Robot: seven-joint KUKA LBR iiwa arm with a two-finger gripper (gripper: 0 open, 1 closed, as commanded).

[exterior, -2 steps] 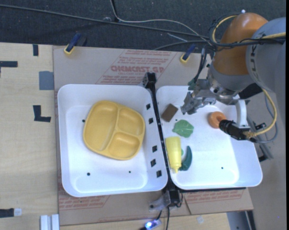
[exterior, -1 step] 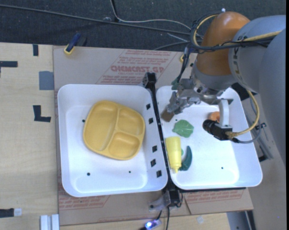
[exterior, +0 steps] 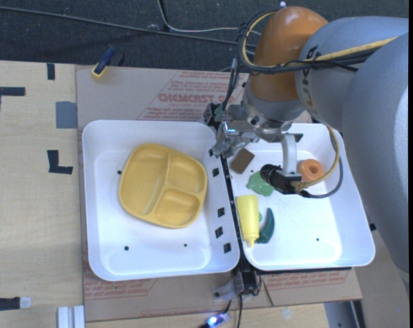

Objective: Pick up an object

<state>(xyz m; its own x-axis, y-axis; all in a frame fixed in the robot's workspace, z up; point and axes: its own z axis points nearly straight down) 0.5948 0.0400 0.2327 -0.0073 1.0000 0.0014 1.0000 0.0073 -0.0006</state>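
Grey arm (exterior: 357,74) reaching over right bin (exterior: 343,248); left bin (exterior: 100,203) holds yellow divided plate (exterior: 163,184). Yellow bottle (exterior: 248,217), orange piece (exterior: 310,169), brown block (exterior: 242,160) beneath hand (exterior: 228,141), whose opening cannot be told.

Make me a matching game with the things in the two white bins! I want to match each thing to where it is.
Things:
1. yellow plastic divided plate
2. yellow squeeze bottle
3. small brown block
4. orange round toy

Places:
A. right bin, far side, near the grey arm
B. left bin, in the middle
C. right bin, along the divider, near edge
D. just under the gripper, by the divider

Pairs: 1-B, 2-C, 3-D, 4-A
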